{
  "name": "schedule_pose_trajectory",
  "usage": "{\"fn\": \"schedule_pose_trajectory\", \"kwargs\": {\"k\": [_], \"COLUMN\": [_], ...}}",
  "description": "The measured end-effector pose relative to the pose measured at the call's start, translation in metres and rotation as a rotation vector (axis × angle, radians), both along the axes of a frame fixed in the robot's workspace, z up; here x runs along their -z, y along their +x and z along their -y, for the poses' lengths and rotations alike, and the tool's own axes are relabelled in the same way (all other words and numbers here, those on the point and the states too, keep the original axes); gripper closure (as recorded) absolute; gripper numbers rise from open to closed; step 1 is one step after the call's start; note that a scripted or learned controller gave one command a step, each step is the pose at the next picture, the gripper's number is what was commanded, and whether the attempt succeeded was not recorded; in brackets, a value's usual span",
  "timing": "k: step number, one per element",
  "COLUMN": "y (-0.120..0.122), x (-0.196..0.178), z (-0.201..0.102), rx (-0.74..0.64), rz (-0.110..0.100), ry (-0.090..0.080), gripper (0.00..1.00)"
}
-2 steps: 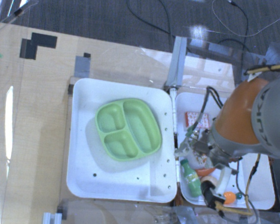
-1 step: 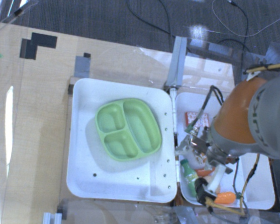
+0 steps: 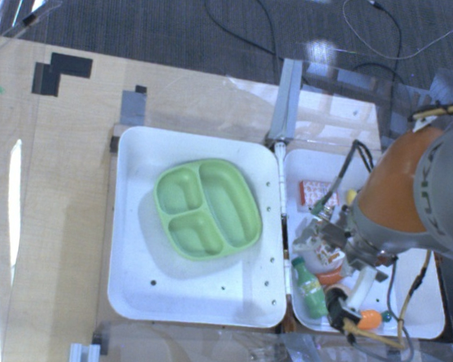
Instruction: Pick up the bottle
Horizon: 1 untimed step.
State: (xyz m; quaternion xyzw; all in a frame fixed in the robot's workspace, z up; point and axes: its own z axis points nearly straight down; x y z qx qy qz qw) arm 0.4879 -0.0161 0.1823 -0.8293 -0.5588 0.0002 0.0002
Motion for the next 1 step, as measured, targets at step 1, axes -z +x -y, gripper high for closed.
{"fn": "schedule_pose_trajectory", "kwargs": {"k": [1], "y": [0.0], "x": [0.0001], "z": [-0.0001], "rx": [0.0], "rz": [0.0], "ry": [0.0], "gripper": [0.0]}}
